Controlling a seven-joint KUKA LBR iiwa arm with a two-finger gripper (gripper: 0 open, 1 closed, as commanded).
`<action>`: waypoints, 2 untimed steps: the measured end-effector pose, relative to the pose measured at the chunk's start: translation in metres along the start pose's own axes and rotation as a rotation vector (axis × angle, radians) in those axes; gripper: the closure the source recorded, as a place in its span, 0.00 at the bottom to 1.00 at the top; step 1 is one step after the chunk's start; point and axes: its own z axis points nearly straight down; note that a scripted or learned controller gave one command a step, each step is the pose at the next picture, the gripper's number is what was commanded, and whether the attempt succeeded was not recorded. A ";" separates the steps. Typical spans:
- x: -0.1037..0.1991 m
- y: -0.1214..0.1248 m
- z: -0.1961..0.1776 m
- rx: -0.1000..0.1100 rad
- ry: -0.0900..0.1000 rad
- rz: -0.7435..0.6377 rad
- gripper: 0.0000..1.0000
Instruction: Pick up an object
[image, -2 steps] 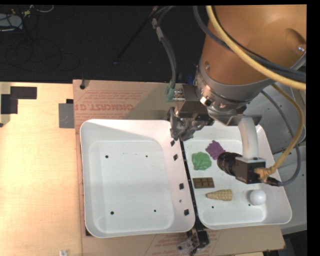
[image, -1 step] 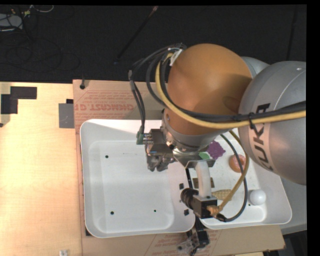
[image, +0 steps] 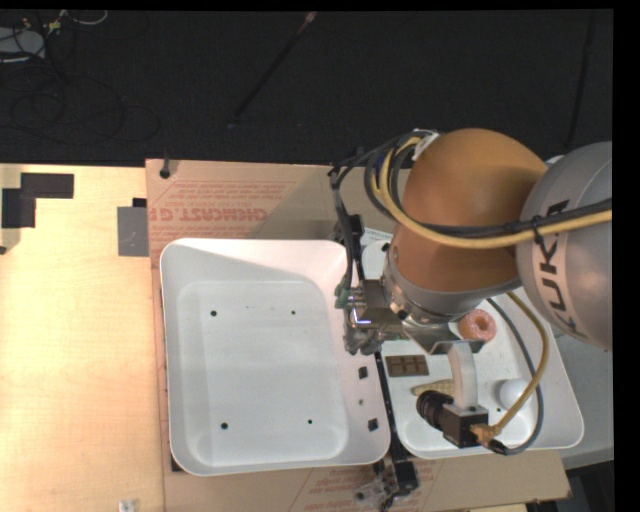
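Landmark: right bin (image: 562, 425), white and shallow, at the right of the camera view.
Left bin (image: 260, 370): white, directly left of the right bin, rims meeting or nearly so. A few small dark dots mark its floor.
Arm (image: 592, 250): grey, enters over the far right corner of the right bin and covers that bin's far half.
Orange band (image: 470, 195): above the far left part of the right bin, crossed by yellow cabling.
Gripper (image: 362, 325): metal body visible at the left rim of the right bin, over the seam with the left bin.
Gripper state: cannot be told; the wrist hides the working end.
Ring (image: 482, 325): pink, on the floor of the right bin, near its centre, at the edge of the wrist.
Block (image: 407, 366): brown, flat, segmented, in the left half of the right bin, on the near side of the gripper.
Tan piece (image: 434, 388): small, in the right bin, just on the near side of the block.
White piece (image: 511, 390): rounded, in the right bin, on the near side of the ring; hard to make out against the floor.
Cardboard (image: 230, 205): brown sheet with red lettering, under the right bin and left bin.
Bench (image: 80, 350): pale wood, left of the cardboard, well apart from the right bin.
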 end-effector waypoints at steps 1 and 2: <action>0.022 0.026 -0.022 -0.009 0.005 -0.009 1.00; -0.081 0.000 -0.075 -0.013 0.003 0.002 1.00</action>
